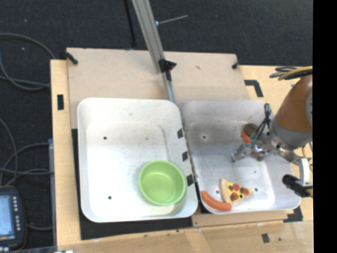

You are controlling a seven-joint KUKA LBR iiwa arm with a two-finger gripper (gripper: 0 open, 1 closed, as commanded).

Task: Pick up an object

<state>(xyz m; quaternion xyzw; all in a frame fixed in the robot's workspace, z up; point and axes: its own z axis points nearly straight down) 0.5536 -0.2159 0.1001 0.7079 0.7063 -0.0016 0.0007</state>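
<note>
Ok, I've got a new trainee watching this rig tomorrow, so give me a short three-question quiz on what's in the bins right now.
1. True or false: the green bowl sits in the left bin.
2. Which lies nearest the pizza slice in the right bin? A) the green bowl B) the red sausage C) the gripper
3. Fill in: the arm reaches in from the view's ____ side.

Key: 1 true. 2 B; the sausage lies just beside the pizza slice near the bin's front edge. 3 right.
</note>
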